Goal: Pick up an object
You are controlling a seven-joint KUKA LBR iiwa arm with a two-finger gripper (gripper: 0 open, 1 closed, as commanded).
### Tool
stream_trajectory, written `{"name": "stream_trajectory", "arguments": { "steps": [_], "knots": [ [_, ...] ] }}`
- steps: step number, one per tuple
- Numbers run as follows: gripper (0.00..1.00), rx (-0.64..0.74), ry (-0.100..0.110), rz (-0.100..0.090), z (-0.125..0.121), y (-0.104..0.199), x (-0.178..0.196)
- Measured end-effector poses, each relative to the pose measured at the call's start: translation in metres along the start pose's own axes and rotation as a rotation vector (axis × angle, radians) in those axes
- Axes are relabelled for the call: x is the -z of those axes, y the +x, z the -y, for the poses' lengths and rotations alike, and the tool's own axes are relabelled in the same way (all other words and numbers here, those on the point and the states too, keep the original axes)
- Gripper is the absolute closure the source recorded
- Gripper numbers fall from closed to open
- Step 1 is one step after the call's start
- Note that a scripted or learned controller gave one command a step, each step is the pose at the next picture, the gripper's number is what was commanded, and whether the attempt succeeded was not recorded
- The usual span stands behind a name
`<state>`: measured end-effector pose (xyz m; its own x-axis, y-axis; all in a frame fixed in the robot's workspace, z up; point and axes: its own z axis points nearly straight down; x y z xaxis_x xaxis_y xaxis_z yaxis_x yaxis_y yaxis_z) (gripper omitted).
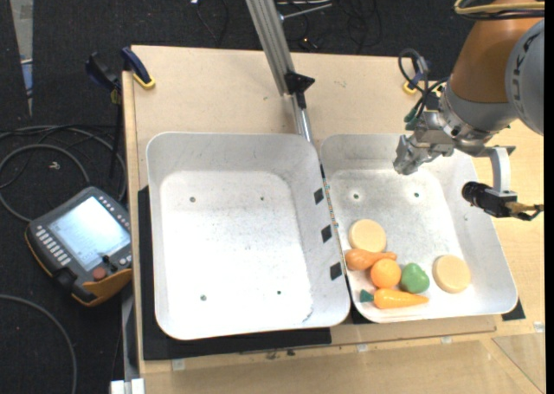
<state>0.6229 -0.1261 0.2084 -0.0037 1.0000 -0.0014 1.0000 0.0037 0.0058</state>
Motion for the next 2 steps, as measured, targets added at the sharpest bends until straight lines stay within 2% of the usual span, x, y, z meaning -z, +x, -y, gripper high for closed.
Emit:
{"name": "stream_trajectory", "arguments": {
  "steps": [1, 2],
  "knots": [
    [1.00, 0.000, 0.002, -0.001, -0.001, 0.000, 0.017],
    [1.00, 0.005, 0.006, -0.003, -0.009, 0.059, 0.009]
  ]
}}
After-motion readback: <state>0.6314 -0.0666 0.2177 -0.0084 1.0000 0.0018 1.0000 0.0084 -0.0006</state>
